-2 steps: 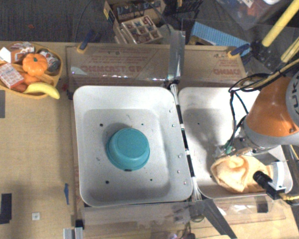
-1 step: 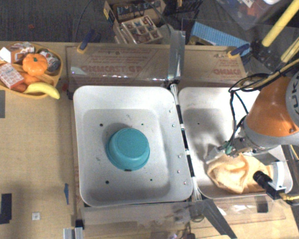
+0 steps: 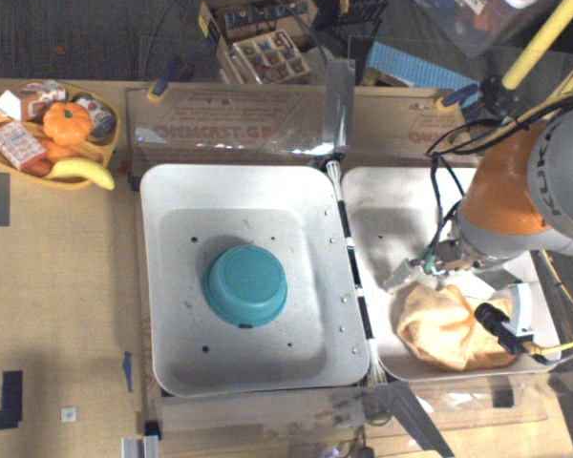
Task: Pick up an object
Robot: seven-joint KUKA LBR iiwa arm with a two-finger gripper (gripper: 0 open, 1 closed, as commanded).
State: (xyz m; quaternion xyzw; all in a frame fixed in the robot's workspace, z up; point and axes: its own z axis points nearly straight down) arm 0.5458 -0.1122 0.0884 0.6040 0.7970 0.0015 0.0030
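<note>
Crumpled tan-and-orange cloth heap [image 3: 449,327] at near end of right white bin [image 3: 392,218], pressed up against the front wall. Likely the pick target.

Fingers [image 3: 422,268] just above the heap's far-left edge, close to touching; contact not confirmable. Open or closed: cannot tell, wrist hardware in the way. Nothing visibly gripped.

Risks, judged from this pose:
- Off-centre over the heap: chance of catching one thin fold only, then losing it on lift.
- Soft fabric, no firm edge: liable to sag or peel out of a light pinch.
- Plunging too deep: scraping bin floor instead of gathering cloth.
- Heap tight to front wall: little clearance on that side.

Outward: grey arm with orange band [image 3: 501,194] reaching in from the right. Round teal plastic bowl [image 3: 246,284], upside down, centre of left white bin [image 3: 162,203], well apart from the fingers. Smooth dome, poor fallback for a two-finger pinch. Far left on tabletop [image 3: 57,303]: shallow yellow dish [image 3: 8,158] with toy orange pumpkin [image 3: 67,122], yellow banana [image 3: 81,170] and small printed food boxes.

Writing: red print on cardboard flap [image 3: 229,122] behind the bins, upside down, not legible. Dark letters on arm casing at right edge, looks like "KU", rest cut off. Box labels in dish too small to read.
</note>
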